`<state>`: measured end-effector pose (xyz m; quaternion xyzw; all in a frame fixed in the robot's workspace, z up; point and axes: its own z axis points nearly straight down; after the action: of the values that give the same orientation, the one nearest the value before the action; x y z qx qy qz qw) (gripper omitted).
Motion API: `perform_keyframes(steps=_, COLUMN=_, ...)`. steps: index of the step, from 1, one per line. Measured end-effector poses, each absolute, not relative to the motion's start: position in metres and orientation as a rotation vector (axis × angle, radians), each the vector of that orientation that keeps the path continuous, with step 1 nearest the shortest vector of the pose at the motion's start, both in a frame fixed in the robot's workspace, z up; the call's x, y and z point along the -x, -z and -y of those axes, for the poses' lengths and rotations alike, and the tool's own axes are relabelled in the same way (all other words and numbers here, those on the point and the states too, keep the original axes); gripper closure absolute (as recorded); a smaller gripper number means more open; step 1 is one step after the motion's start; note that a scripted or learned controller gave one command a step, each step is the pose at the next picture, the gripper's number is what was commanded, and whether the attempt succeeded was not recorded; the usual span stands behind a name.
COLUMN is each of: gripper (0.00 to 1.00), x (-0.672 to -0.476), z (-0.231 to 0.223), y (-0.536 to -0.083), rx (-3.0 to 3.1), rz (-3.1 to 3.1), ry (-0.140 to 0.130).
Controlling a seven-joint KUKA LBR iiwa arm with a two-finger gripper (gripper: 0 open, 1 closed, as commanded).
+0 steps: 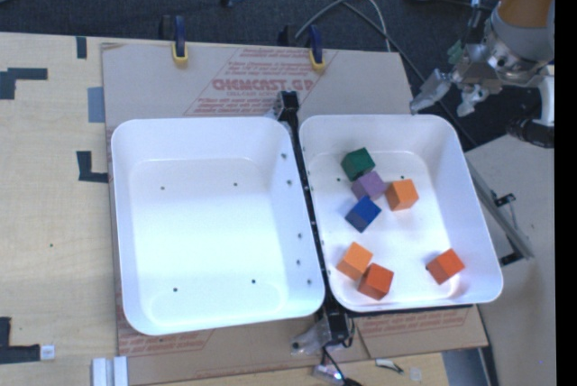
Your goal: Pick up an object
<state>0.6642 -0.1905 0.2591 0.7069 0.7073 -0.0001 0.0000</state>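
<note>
- The gripper (448, 93) hangs above the far right corner of the right bin (469, 172), fingers spread wide, holding nothing.
- The cubes lie in this bin, nearer and to the left; the closest is the green cube (358, 162).
- The cardboard (261, 78) behind the bins reads "CHEMCAST GP" in red.

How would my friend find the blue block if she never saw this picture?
Look at the right bin, the one with all the little cubes. Near its middle sits a tight bunch: a green cube, a purple cube and an orange cube. The blue cube sits just below the purple one, the only blue block there.
</note>
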Motion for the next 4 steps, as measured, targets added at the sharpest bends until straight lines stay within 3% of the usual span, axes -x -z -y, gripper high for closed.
perform_keyframes(steps=1, gripper=0.0, x=-0.636, z=0.177, y=-0.116, rx=-2.227, rz=-2.228, ry=0.008)
perform_keyframes(steps=2, gripper=0.0, x=-0.591, z=0.095, y=-0.089, rx=-2.217, rz=-2.228, ry=0.0)
perform_keyframes(steps=3, gripper=1.0, x=-0.591, z=0.098, y=-0.1, rx=-2.22, rz=-2.221, ry=-0.001)
perform_keyframes(steps=4, gripper=1.0, x=-0.596, z=-0.012, y=-0.193, rx=-2.209, rz=-2.23, ry=-0.012)
